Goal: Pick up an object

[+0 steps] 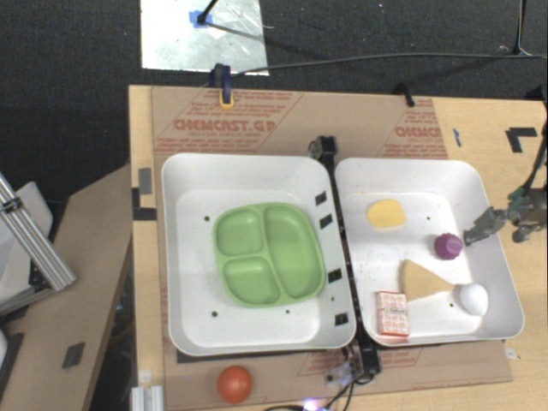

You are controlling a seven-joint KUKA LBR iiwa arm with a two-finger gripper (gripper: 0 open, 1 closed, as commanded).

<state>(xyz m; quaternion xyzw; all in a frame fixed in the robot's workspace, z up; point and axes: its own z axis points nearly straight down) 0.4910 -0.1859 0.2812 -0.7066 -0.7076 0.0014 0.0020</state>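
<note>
- Two shallow white bins sit side by side on a brown board marked "CHEMCAST GP", seen from above at a slant.
- The left bin (184, 229) holds a green divided plate (268, 253) with three compartments, lying flat near its middle.
- The right bin (479, 187) holds five small things: a yellow piece (386, 213) toward the back, a purple ball (448, 247) near the right wall, a tan wedge (421, 281) in front of it, a white egg (470, 299) touching the wedge's right end, and a red-and-white packet (393, 313) at the front edge.
- The gripper (485, 226) reaches in from the right, over the right bin's far rim (its dark tip ends just beside the purple ball, on the ball's upper right).
- How far its fingers are parted cannot be told at this size; nothing is seen between them.
- An orange ball (235, 384) rests on the board in front of the left bin, outside both bins.
- A blue-and-yellow clamp (223, 86) grips the board's back edge, below a silvery sheet (204, 22) on the dark floor.
</note>
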